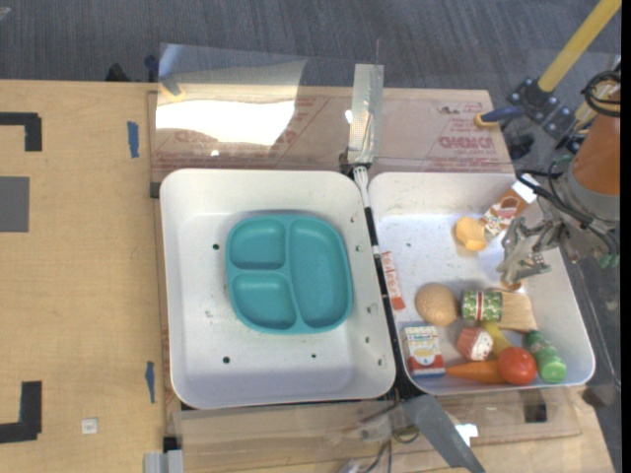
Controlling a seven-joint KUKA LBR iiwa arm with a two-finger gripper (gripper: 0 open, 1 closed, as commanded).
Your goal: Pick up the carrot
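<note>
jaws (523,259) are seen over the right bin's (567,294) far-right part; apart or together cannot be told, detail is too fine. carrot (473,371) lies near that bin's front wall, long axis roughly left-right, toward the camera and left of the jaws. its right end is hidden by a tomato (516,365).

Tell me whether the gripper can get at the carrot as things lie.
Probably, but tightly: the carrot lies uncovered by the right bin's near wall, wedged between a small carton and a tomato; the gripper hovers above.
</note>
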